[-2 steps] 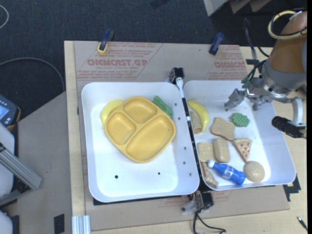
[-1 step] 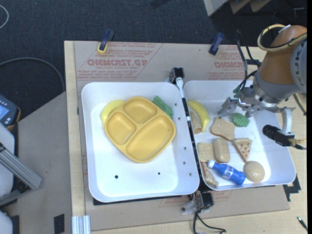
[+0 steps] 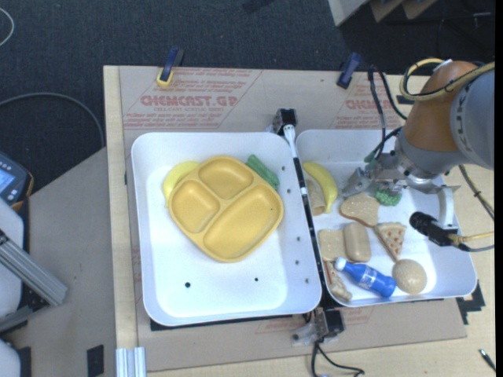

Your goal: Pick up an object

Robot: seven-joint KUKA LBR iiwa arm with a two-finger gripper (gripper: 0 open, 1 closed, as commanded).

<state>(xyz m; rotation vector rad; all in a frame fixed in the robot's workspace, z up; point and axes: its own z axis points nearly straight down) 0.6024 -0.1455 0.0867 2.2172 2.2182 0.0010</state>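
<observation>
The blue bottle [image 3: 366,278] lies in the right bin [image 3: 460,277] with its white cap toward the yellow tray [image 3: 225,208] – long axis slightly slanted. Bread pieces and a banana [image 3: 322,181] lie around it. The gripper [image 3: 387,181] hangs above – its opening I cannot tell.

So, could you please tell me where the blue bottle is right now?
The blue bottle lies on its side near the front edge of the right bin, between a strip of toy food at its cap end and the round tan piece.
</observation>
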